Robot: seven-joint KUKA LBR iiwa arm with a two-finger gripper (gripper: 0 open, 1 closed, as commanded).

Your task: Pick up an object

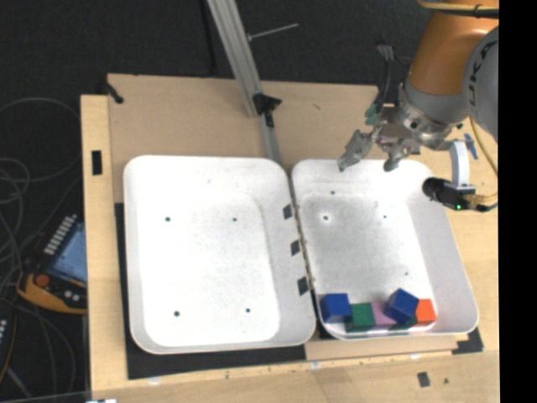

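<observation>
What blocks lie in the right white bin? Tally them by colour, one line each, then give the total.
Blue cube-shaped blocks: 2, one at the left of the row, one toward the right
Green cube-shaped block: 1
Pink block, partly hidden: 1
Orange cube-shaped block: 1
Total: 5, all along the near wall of the right white bin.

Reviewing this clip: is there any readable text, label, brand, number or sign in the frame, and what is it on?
None can be read.
The handheld pendant at the view's left edge has a lit screen and rows of keys, too small and blurred to read.
The arm, the gripper, the two white bins and the coloured blocks show no lettering at this resolution.
</observation>
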